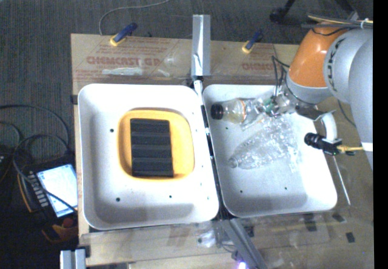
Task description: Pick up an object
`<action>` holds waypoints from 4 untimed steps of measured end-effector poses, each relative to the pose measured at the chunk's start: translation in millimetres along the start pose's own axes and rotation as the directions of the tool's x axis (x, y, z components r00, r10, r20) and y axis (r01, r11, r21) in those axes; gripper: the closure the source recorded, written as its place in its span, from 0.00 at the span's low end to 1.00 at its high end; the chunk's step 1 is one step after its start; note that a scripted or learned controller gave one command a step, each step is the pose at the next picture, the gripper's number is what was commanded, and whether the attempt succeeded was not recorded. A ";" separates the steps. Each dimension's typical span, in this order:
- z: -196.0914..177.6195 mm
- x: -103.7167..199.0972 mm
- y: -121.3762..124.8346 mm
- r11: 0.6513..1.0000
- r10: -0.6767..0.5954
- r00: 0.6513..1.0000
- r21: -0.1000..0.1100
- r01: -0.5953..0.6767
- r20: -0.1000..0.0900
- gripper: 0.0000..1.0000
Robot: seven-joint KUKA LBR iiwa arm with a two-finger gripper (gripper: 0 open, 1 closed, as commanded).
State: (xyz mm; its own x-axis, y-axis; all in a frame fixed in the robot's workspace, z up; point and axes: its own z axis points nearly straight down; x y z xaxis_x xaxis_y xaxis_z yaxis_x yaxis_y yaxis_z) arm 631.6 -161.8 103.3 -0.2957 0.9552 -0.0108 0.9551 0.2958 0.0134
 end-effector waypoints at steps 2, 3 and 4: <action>1.5 -7.5 30.1 0.997 -0.047 0.999 0.054 0.049 -0.026 0.00; 2.5 -53.8 15.8 0.987 0.143 0.989 0.075 -0.139 -0.046 0.00; -30.5 -38.7 -34.9 0.988 0.151 0.989 0.016 -0.151 -0.006 0.00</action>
